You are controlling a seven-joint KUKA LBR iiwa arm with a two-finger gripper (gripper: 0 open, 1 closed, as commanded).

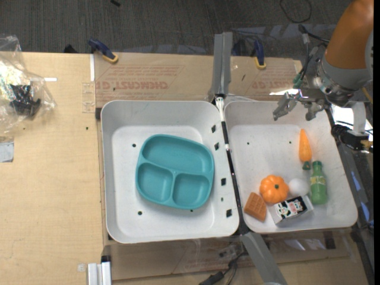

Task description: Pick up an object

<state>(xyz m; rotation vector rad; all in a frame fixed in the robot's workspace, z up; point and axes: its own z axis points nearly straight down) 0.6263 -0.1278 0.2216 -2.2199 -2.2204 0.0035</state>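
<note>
Hovering over the far edge of the right white shallow plastic bin [347,215], my tool [300,103] sits at about one o'clock in the scene, below my grey wrist and orange band. Whether it is open or closed I cannot tell; nothing visible sits in it.

Nearest to my tool is the slim orange carrot-shaped toy [304,146], which lies toward six o'clock from it, apart from it, pointing roughly up and down the bin floor. Just past the carrot's near end stands or lies a small green plastic bottle with a pale label [318,183], close against the bin's right wall. At about eight o'clock from the bottle is a white rounded object [296,187], touching a round orange pumpkin-like toy with a green stem [274,189]. Toward seven o'clock from the pumpkin lies a flat brown waffle-textured square [255,206], tilted on one corner. Beside it, at three o'clock, is a small white carton with black printed patches [291,210], lying on its side near the bin's near rim.

In the left white bin [113,177] rests a teal plastic divided plate with three compartments [175,171], well apart from my tool, toward eight o'clock across the worktop [47,189].
</note>
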